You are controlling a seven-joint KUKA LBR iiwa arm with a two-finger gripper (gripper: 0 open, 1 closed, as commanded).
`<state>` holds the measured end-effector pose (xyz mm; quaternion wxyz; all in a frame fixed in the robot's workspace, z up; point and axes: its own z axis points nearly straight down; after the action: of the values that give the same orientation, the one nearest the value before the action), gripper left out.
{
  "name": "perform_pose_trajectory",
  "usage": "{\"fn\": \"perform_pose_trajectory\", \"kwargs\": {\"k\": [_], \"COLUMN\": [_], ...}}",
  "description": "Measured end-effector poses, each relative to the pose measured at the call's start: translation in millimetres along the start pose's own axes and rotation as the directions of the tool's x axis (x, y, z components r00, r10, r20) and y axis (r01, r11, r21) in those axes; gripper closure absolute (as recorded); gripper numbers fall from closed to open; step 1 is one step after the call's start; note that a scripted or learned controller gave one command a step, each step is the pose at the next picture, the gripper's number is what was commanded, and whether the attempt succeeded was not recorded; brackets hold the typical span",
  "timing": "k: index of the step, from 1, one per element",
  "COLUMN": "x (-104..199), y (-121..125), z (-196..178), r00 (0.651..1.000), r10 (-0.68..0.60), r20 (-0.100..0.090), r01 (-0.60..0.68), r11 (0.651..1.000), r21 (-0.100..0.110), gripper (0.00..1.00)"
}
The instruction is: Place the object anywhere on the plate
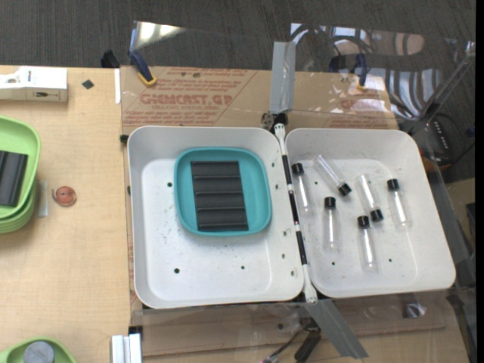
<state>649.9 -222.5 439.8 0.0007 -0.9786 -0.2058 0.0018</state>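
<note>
Two shallow white bins side by side on the bench: left bin [151,278] and right bin [423,271], touching along their shared inner edges. In the left bin, one teal plate [261,195] with rounded corners, set toward the far edge and nearer the bin's right edge than its left, carrying one black ribbed insert [219,195] of four raised bars. In the right bin, six clear tubes [331,229], each with a black cap, all lying flat on the bin floor and none on the plate. One close along the left edge, cap toward the far side. One slanted near the far-left corner, cap pointing to the middle. One near the middle, cap at its far end. Two together just right of the middle, caps almost touching, bodies running opposite ways. One toward the right edge, cap at its far end. Behind both bins, one printed cardboard sheet [197,97]. At the bench's left edge, one stack of green trays [23,138]; beside it one small reddish disc [65,195]; at the far-left corner, one white box [30,84].
</note>
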Motion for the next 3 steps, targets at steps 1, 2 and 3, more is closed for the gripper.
{"fn": "perform_pose_trajectory", "kwargs": {"k": [1, 2, 3], "x": [1.5, 2.2, 2.0], "y": [0.7, 1.4, 1.5], "z": [-0.8, -1.4, -1.8], "r00": [0.992, 0.978, 0.977], "r10": [0.123, 0.208, 0.212], "r20": [-0.001, -0.002, -0.003], "r01": [-0.123, -0.208, -0.212], "r11": [0.992, 0.978, 0.977], "r21": [0.0, 0.0, 0.0], "gripper": [0.0, 0.0, 0.0]}}
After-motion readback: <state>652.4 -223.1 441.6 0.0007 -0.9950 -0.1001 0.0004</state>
